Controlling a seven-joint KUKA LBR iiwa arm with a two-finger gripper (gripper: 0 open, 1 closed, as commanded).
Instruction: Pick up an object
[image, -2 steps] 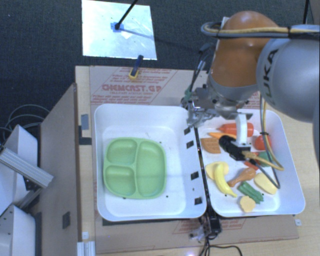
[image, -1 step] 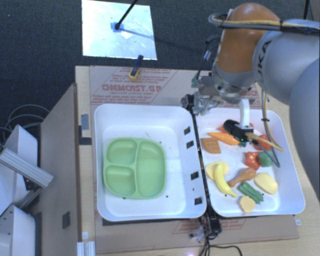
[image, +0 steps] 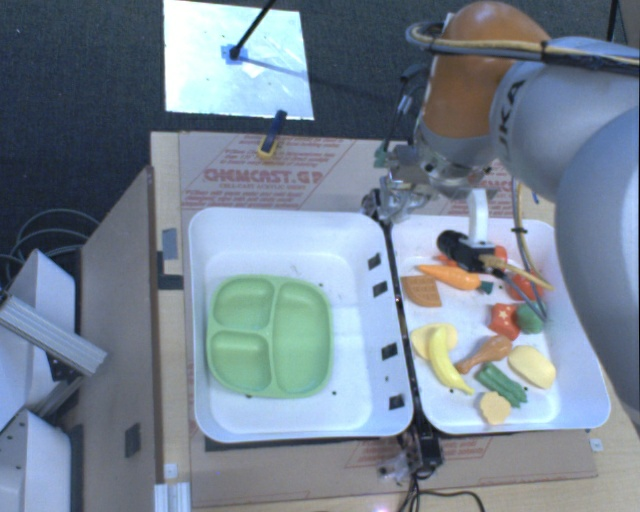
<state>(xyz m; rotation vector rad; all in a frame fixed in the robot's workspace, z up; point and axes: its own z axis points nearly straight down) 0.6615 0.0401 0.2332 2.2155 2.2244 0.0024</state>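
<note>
Overhead, the gripper (image: 398, 200) hovers at the right bin's (image: 575, 395) far-left corner; its finger state cannot be told.

Two white bins sit side by side. The left bin (image: 200, 250) holds a green divided plate (image: 270, 335). The right bin (image: 590, 400) holds toy food — a banana (image: 443, 358), a carrot (image: 450, 276), a drumstick (image: 484, 353). The grey arm's gripper (image: 395, 200) hangs above the bins' shared far corner.

A pale green tray (image: 268, 335) sits in the white left bin (image: 215, 415); the right bin (image: 590, 400) holds a yellow banana (image: 441, 357) and an orange carrot (image: 450, 276).
</note>
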